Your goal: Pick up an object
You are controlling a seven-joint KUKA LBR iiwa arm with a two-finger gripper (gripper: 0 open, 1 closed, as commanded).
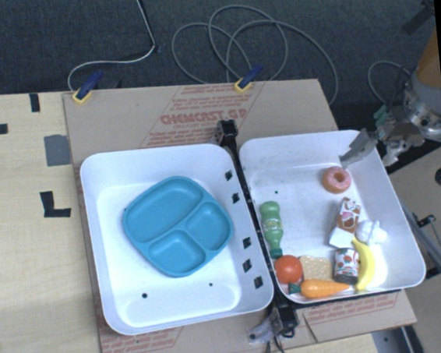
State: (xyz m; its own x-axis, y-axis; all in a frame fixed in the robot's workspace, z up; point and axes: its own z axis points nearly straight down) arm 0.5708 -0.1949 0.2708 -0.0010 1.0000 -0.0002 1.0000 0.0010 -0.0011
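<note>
The right bin holds several toy foods. A pink donut lies near its far right side. A green bottle lies along the bin's left wall. At the near edge sit a red tomato, an orange carrot and a yellow banana. A brown and white carton and a small can lie between them. My gripper hovers over the bin's far right corner, just beyond the donut. It is open, with nothing between its fingers.
The left bin holds a blue divided plate. A black hinge strip runs between the bins. Loose cables lie on the dark surface behind the cardboard sheet.
</note>
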